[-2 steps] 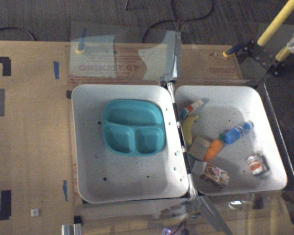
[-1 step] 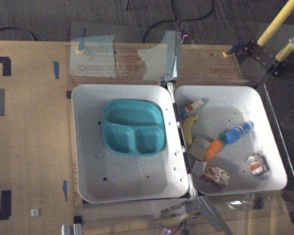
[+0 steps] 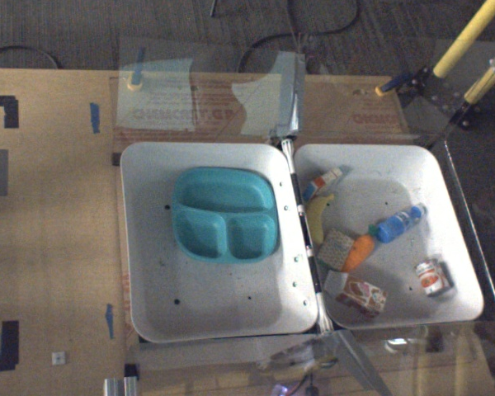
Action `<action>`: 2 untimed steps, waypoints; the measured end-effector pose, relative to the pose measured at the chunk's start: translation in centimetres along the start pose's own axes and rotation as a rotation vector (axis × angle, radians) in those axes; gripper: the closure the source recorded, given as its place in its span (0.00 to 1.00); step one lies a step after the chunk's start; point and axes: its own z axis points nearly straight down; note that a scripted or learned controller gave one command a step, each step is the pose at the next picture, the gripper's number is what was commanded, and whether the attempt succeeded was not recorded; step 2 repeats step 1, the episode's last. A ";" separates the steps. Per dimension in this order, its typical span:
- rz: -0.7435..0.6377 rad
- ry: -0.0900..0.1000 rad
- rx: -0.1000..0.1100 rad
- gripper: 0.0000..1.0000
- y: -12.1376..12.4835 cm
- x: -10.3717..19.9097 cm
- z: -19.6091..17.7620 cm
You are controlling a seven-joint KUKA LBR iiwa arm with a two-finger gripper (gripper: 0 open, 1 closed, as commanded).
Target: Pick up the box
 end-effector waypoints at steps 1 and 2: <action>-0.004 -0.004 -0.005 1.00 0.1 0.2 -1.2; -0.004 -0.004 -0.005 1.00 0.1 0.2 -1.2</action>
